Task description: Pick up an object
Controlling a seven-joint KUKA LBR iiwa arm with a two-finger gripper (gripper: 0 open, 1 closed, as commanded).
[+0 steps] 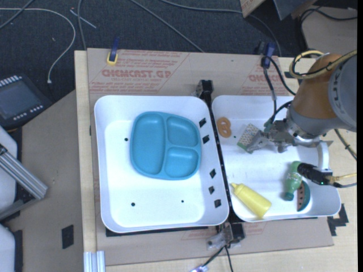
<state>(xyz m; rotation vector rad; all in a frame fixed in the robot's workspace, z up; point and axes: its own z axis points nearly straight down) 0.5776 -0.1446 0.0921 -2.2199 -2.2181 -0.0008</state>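
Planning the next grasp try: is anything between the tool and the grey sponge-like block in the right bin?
Nothing visible. The tool sits right beside the grey speckled block in the right bin. The pretzel lies on the block's far side, apart.

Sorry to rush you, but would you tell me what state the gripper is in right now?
Gripper: low in the right bin, beside a grey speckled object; open or shut cannot be told.
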